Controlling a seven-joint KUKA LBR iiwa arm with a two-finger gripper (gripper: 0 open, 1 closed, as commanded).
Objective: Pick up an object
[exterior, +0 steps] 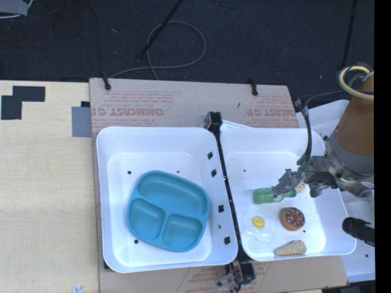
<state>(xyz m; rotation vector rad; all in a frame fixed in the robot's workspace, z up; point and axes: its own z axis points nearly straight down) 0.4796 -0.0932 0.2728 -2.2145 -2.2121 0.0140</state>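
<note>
— Where's the arm right now?

— Reaching in from the right edge of the frame, grey with that orange section up top. Its gripper (286, 187) is low over the right-hand bin (317, 163), just right of the frame's centre.

— Has it got anything?

— Its tip sits right at the right end of a green object (264, 195), touching or overlapping it, with something yellowish just beside the fingers. Whether the claw is apart, together or clamped on that green piece, I honestly cannot tell; it's too small and dark from here.

— What else is in that bin?

— A toy fried egg (258, 223) below the green thing, a chocolate doughnut with sprinkles (292, 218) to its right, and a tan cone-shaped piece (291, 248) near the bin's lower edge. All lie apart from each other.

— And the left bin (116, 157)?

— A blue divided plate (167, 210), three compartments, lying flat and a bit skewed, in the lower middle of the frame.
</note>
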